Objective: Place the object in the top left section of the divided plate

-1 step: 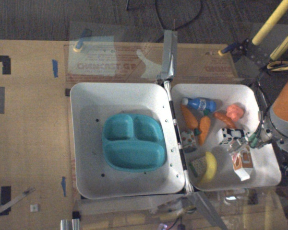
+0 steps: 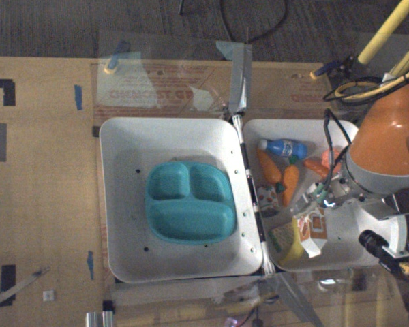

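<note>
You see the teal plastic divided plate [image 2: 189, 201] lying flat mid-left bin, two small sections above one long section.

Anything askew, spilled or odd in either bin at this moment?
Nothing spilled or broken. The teal divided plate sits flat in the left bin, its sections bare. The right bin holds a loose jumble: a blue bottle lying down, two carrots, small packets.

Grey arm [image 2: 388, 172], broad orange band, black cables alongside.
</note>
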{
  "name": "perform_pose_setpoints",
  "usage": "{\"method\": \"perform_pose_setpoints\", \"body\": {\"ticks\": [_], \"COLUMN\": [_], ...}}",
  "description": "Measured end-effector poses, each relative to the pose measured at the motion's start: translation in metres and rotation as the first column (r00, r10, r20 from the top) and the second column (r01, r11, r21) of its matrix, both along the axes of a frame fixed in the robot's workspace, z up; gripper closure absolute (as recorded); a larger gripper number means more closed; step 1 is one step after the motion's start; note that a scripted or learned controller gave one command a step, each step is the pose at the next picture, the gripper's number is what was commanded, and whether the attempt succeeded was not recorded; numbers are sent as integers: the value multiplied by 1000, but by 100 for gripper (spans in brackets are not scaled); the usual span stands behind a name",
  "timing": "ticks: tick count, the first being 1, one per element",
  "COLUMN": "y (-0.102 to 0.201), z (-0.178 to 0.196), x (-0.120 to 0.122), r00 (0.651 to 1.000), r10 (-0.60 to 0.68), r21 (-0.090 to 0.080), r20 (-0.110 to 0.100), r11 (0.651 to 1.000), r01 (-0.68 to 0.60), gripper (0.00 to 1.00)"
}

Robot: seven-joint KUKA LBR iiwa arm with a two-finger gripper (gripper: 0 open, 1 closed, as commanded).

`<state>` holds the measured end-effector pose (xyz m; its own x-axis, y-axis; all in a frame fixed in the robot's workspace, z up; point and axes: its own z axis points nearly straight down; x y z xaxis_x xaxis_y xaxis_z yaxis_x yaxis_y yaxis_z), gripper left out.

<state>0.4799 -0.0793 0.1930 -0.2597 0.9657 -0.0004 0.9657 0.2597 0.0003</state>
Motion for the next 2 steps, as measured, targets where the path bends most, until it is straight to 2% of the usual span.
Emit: {"method": "perform_pose_setpoints", "body": {"ticks": [1, 2], "y": [43, 116], "z": [13, 21], "x": [56, 43], "r00": [994, 986], "r10": [114, 164], "r21": [-1, 1], "r20": [2, -2], "r11": [994, 986], "r01": [-114, -164], "gripper": [100, 100]}}
